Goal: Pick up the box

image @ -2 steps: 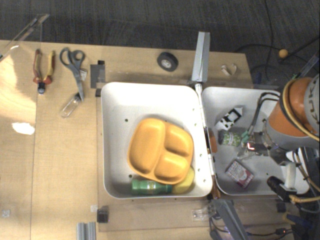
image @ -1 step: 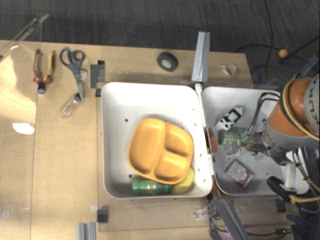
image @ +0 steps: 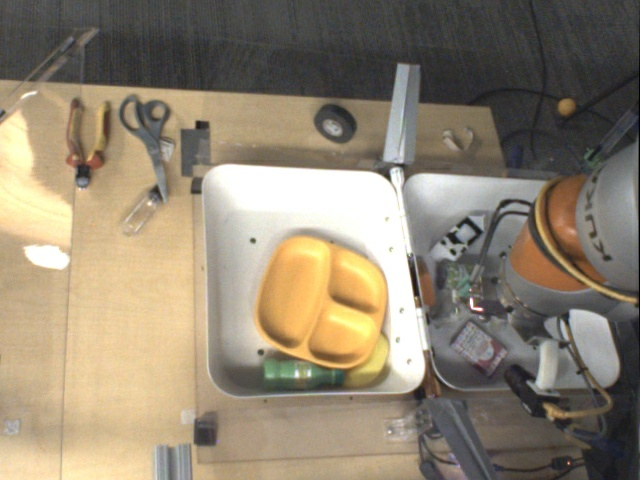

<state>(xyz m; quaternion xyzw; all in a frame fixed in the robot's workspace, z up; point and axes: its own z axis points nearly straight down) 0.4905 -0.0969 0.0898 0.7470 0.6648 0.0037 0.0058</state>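
Here the grey arm with its orange band [image: 560, 230] hangs low over the right-hand shallow white bin [image: 440, 198], and its gripper [image: 478, 303] is sunk among clutter, so whether it is parted or closed I cannot tell. The likeliest box, a small flat packet with a dark reddish printed face [image: 476, 344], lies just below the gripper toward that bin's near edge, not visibly held. A black-and-white patterned card [image: 458, 236] sits further back in the same bin. Across the dividing wall, a yellow moulded plastic tray [image: 323, 299] covers a green bottle [image: 298, 372]. The risk, I judge, is a miss: the packet lies flat, and a close beside it would only nudge it away.
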